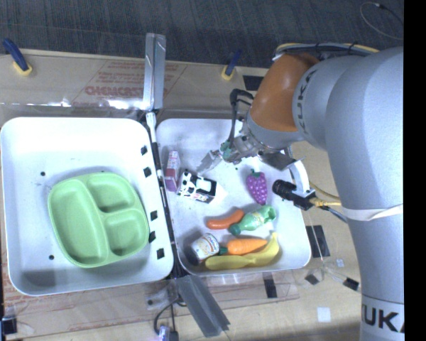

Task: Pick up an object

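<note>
Nearest the camera, along the front wall of the right bin point(298, 258), lies a yellow banana point(245, 260), long and curved, with an orange carrot point(245, 246) resting just above it and a small jar with a white label point(205, 246) at its left end. Behind those sits a second orange carrot point(223, 222) touching a green bottle-like toy point(254, 220). Further back is a purple bunch of grapes point(256, 187), knobbly and dark, close under my wrist, and to its left a small black-and-white cow-patterned toy point(197, 187). A slim pink bottle point(172, 170) lies along the bin's left wall. My gripper point(211, 160) hangs just above and right of the cow-patterned toy, pointing left; I cannot tell from here how my fingers stand, and nothing shows between them. In the left bin point(14, 148) rests a pale green divided tray point(99, 217) with three compartments.
</note>
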Action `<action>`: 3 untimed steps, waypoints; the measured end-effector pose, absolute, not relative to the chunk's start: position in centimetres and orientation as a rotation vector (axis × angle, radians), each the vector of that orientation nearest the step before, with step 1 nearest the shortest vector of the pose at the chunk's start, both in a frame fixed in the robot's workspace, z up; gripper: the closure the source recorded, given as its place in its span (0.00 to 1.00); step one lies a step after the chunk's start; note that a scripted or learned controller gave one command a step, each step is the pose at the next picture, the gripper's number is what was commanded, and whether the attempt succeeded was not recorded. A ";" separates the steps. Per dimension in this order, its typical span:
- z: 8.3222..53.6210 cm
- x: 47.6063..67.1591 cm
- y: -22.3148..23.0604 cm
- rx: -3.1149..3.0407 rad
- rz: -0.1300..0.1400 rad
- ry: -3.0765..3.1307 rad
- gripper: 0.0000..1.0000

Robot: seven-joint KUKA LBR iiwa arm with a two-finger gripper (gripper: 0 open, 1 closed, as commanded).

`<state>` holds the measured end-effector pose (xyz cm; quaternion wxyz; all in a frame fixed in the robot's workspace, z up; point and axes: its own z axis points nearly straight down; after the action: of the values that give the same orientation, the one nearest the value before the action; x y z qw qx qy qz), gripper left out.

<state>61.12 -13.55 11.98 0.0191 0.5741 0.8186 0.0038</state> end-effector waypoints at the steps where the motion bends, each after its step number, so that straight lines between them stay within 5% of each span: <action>1: 10.6 56.0 -13.5 1.623 0.025 2.653 0.00; 2: 9.2 61.6 -15.7 1.702 -0.001 2.641 0.00; 3: 9.3 65.8 -18.2 1.478 0.001 2.771 0.00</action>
<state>65.83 -18.15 9.34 0.0006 0.4708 0.8823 0.0002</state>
